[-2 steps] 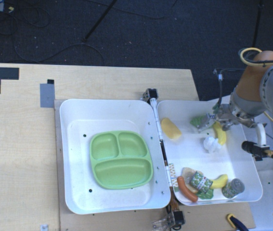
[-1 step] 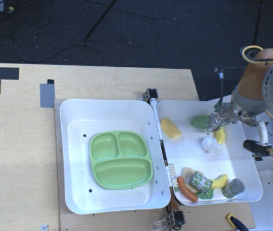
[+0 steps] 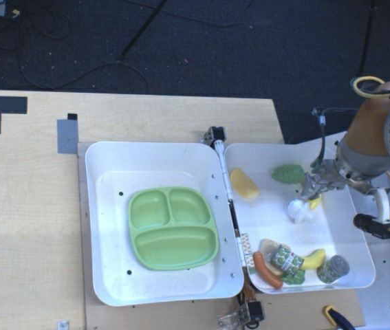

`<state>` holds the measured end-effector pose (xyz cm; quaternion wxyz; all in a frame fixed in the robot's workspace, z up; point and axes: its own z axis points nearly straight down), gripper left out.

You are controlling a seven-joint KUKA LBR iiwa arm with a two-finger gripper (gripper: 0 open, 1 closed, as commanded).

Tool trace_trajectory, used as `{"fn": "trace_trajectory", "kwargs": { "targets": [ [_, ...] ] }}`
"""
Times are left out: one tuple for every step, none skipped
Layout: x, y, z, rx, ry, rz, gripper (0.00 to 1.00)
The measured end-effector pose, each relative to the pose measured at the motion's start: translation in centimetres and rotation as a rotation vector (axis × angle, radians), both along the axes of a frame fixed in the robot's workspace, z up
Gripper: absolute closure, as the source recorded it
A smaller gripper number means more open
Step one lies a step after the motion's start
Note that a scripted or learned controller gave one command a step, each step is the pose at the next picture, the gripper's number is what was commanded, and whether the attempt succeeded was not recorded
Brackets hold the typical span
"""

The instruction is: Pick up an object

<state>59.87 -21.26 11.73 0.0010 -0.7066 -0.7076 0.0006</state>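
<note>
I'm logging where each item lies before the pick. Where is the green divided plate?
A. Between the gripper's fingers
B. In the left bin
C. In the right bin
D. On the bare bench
B: the green divided plate lies flat inside the left bin, apart from the toys in the right bin.

Two shallow white bins sat side by side on the pale wooden table [image 3: 29, 205]. The left white bin [image 3: 105, 177] held a light green three-compartment plastic plate [image 3: 172, 227]. The right white bin [image 3: 360, 253] held a yellow oval block [image 3: 244, 183], a dark green leafy piece [image 3: 289, 174], a small white lumpy object [image 3: 300, 210], a red sausage-shaped toy [image 3: 267, 271], a yellow banana toy [image 3: 313, 259] and a small grey can [image 3: 333, 269]. The grey arm with orange band [image 3: 368, 133] reached in from the right, gripper [image 3: 313, 190] low, just above the white object.
</note>
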Motion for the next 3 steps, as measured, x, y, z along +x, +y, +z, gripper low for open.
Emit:
{"fn": "trace_trajectory", "kwargs": {
  "targets": [
    [-1.3, 0.1, 1.8, 0.0, 0.0, 0.0, 1.0],
    [-1.0, 0.1, -0.2, 0.001, 0.001, 0.003, 1.0],
    [-1.2, 0.1, -2.9, 0.0, -0.001, -0.001, 1.0]
  ]
}}
